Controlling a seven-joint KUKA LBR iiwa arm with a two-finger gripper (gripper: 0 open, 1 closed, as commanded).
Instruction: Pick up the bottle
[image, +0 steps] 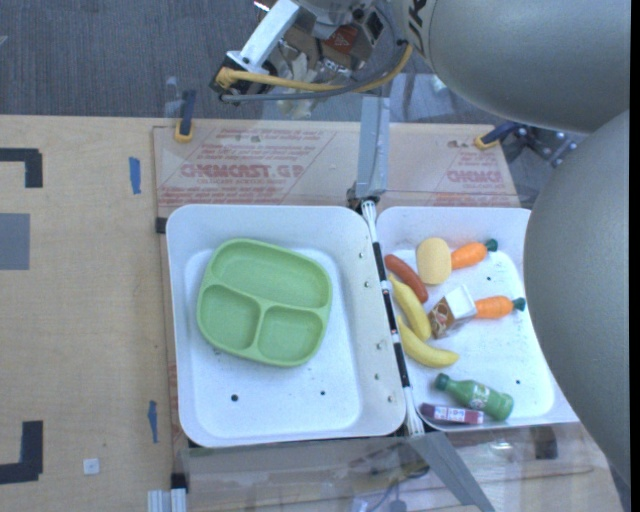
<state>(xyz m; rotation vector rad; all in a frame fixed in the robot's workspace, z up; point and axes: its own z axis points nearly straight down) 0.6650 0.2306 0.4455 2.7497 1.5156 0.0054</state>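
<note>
A small green bottle with a red label lies on its side near the front edge of the right bin, cap pointing left. The gripper is high at the top of the camera view, beyond the far edge of both bins and well away from the bottle, with yellow cable looped around it. The grey arm covers the top right and right side of the view and hides part of the right bin's right rim.
Beside the bottle lies a purple packet. The right bin also holds two bananas, a red sausage, a yellow lemon, two carrots and a small box. A green divided plate sits in the left bin.
</note>
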